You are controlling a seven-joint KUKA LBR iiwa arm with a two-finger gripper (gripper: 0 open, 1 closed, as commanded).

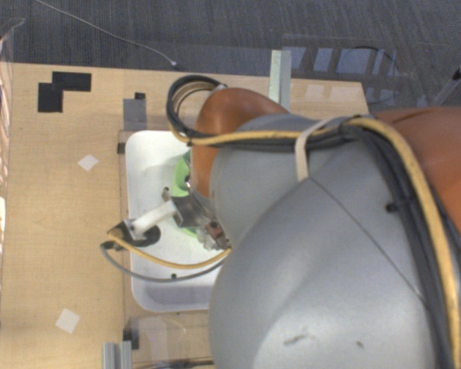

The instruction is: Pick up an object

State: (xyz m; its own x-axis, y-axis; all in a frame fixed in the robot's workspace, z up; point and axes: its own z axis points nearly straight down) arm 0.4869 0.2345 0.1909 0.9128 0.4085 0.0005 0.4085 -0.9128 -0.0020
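A grey arm (330, 267) is hanging over a white bin (150, 152), hiding whether its pincer (194, 215) is spread or pressed together. A green object (183, 179) is lying just beside the pincer; an off-centre grab could knock it aside.

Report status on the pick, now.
Tool down inside white bin. Green object right beside it, mostly hidden; no grasp confirmed. Arm blocks most of the view.
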